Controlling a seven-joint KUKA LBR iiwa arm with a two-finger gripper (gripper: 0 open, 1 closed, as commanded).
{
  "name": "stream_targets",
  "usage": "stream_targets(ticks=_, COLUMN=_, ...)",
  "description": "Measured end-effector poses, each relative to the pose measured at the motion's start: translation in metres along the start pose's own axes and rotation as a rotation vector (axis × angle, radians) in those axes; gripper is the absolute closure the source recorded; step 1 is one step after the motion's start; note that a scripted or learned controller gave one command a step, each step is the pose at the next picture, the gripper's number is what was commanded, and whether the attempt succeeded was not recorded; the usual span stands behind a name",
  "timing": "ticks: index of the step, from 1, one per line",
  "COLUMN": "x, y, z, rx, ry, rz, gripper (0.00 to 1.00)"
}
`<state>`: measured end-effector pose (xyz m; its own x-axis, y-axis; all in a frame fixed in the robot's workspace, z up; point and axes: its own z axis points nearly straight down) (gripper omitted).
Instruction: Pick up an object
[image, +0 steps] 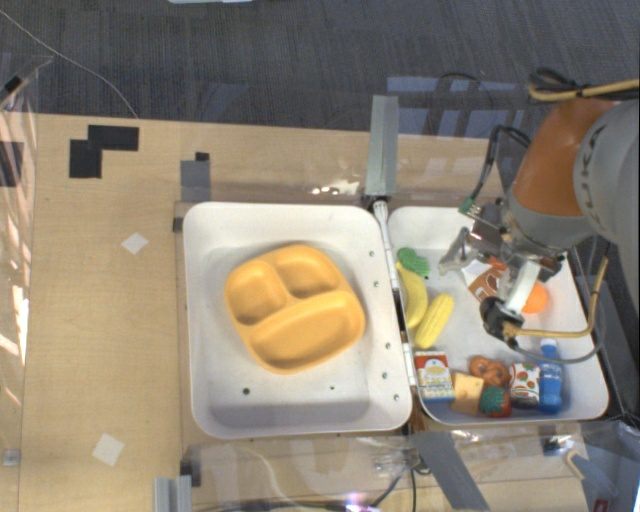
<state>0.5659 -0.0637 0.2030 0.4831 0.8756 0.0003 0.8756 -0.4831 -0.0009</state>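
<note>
Gripper (480, 262), state impossible to tell, over right bin (432, 227), bumpy corn cob (434, 318) touching smooth curved banana (411, 294)

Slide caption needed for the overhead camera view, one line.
The arm's end effector hovers over the right bin of toy food; a yellow divided plate lies in the left bin.

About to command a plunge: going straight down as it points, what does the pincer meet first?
Probably the red-brown packet right under the pincer, next to the orange ball in the right bin; depth is unclear from this slant.
</note>
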Motion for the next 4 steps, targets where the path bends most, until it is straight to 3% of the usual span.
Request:
stream_targets(ticks=1, x=0.019, y=-0.052, z=0.019, rx=0.001, ry=0.001, rz=0.526, gripper=0.0)
stream_targets(ticks=2, x=0.084, y=-0.137, z=0.02, rx=0.004, ry=0.002, rz=0.582, gripper=0.0)
stream_targets(ticks=3, x=0.15, y=-0.175, z=0.091, rx=0.004, ry=-0.003, rz=0.802, gripper=0.0)
stream_targets(ticks=4, x=0.072, y=-0.089, z=0.016, rx=-0.004, ry=0.006, rz=0.85, gripper=0.0)
